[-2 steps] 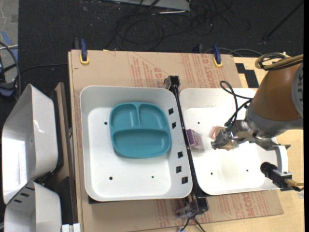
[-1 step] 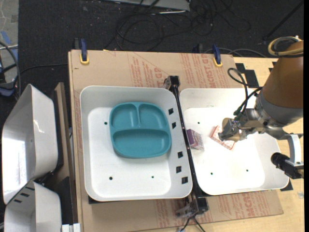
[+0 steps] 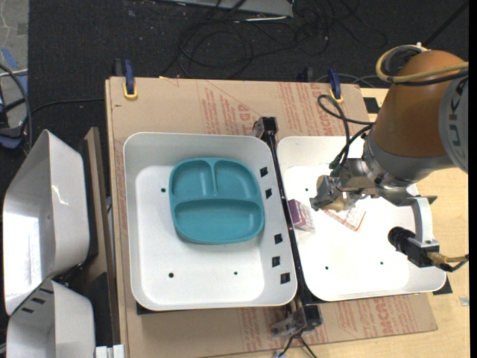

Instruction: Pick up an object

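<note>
Purple box [image 3: 300, 215] in right bin [image 3: 373, 282] | jaws state unclear | cardboard-topped bench [image 3: 223, 103] | dark floor, cables [image 3: 223, 28]

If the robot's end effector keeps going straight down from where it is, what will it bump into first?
Probably the clear packet lying in the right bin, just under the end effector. The small purple box sits a little to the side. Depth is hard to judge from above, so it might touch the bin floor instead.

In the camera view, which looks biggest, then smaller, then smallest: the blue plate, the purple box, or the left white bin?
1. Left white bin
2. Blue plate, lying inside that bin
3. Purple box, in the right bin beside the gripper
</note>
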Controlling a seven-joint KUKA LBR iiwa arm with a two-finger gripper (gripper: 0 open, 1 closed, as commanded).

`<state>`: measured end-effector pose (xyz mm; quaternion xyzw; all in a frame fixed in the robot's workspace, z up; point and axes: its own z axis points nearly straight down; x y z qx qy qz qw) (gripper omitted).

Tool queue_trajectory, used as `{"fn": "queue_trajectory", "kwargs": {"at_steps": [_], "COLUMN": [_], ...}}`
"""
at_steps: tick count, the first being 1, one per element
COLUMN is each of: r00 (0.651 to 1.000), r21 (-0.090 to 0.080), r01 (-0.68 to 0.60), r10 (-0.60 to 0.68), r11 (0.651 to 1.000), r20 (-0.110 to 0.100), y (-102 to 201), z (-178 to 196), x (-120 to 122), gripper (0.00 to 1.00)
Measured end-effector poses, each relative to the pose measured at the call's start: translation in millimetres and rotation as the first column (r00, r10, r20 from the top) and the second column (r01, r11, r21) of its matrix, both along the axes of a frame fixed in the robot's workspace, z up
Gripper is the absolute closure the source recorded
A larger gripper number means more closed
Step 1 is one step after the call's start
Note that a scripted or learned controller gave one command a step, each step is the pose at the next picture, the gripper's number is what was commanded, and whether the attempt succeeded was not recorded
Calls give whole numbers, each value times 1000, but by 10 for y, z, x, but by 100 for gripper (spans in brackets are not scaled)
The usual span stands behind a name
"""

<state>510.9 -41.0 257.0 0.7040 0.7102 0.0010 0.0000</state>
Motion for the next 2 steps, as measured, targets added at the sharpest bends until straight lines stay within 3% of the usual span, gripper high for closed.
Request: {"fn": "queue_trajectory", "kwargs": {"at_steps": [2], "r00": [1000], "r21": [0], "r01": [1], "r10": [-1], "r11": [1000], "r20": [-2], "y": [1054], "z": [-259], "x": [297], "gripper": [100]}}
